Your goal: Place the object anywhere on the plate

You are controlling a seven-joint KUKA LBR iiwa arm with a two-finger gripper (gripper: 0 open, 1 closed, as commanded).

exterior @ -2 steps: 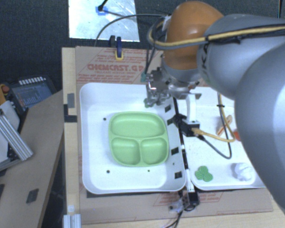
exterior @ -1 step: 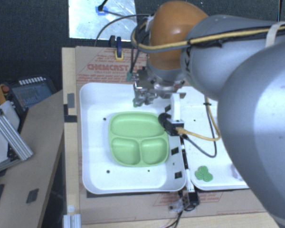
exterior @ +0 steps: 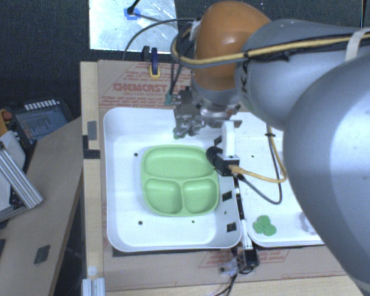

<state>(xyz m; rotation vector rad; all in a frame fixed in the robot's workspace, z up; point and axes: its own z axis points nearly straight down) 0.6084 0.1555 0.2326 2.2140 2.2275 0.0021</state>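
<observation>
While gripper (exterior: 186, 130) hovers, green object (exterior: 264, 226) well apart

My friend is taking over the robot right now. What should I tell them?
Pincer: hangs over the far edge of the left bin, just behind the green plate. Whether it is open or shut cannot be made out, and nothing is seen in it.
Plate: in the middle of the left bin, three sections, nothing lying on it.
Object: a small green object lies in the near corner of the right bin, far from the pincer.
Done: nothing placed yet.
Left: pick up the green object, carry it over and set it on the plate.
</observation>
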